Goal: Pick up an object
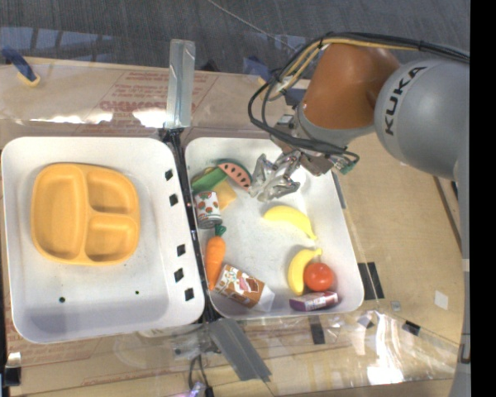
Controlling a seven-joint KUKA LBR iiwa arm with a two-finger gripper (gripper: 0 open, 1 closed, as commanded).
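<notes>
My gripper hangs over the upper middle of the right bin, its metal fingers spread apart with nothing between them. Just left of it lie a watermelon slice and a pale yellow piece. A banana lies just below the fingertips. A second banana and a red tomato sit lower right, with a purple packet under them. A small can, a carrot and a brown snack box line the bin's left side.
The left bin holds an orange divided plate. A metal bar stands at the seam above the bins. Cables loop beside the orange wrist band.
</notes>
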